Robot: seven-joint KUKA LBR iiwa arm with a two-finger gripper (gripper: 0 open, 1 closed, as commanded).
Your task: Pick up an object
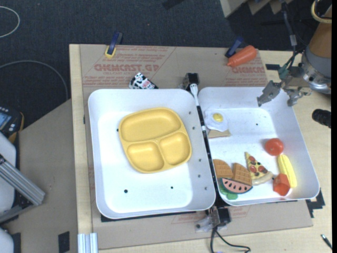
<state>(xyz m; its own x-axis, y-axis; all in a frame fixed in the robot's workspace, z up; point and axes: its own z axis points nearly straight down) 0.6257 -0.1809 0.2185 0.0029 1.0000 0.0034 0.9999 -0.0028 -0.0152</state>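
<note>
My gripper (279,95) hangs over the far right corner of the right bin (295,121), open, with nothing between its fingers. Below it in that bin lie toy foods: a fried egg on toast (217,121) at the far left, a red tomato (274,146), a yellow banana (287,169), a small red piece (281,185), a pizza slice (256,167), a waffle (233,170) and a watermelon slice (235,186). All of them lie apart from the gripper, nearer the front of the bin.
The left bin (105,157) holds a yellow divided plate (155,139). Behind the bins on the bench lie an orange carrot toy (241,56), a black-and-white toy (141,81) and a blue-yellow clamp (112,45).
</note>
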